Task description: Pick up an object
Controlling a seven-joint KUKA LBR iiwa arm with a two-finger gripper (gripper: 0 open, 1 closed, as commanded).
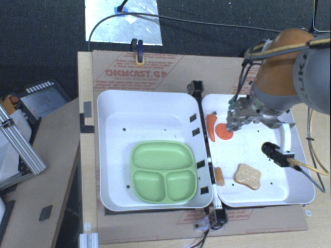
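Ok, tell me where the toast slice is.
In the camera view, the toast slice lies in the right-hand bin near its front wall, right of a small brown piece.

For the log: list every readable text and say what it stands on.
"CHEMCAST GP": big red print on the cardboard; the last letters are unsure.
Smaller red lines on the same cardboard: too blurred to read.
No other text is legible.

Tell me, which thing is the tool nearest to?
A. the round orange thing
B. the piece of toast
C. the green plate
A: the tool sits right beside the round orange thing, while the piece of toast lies farther off in the right bin and the green plate is in the left bin.
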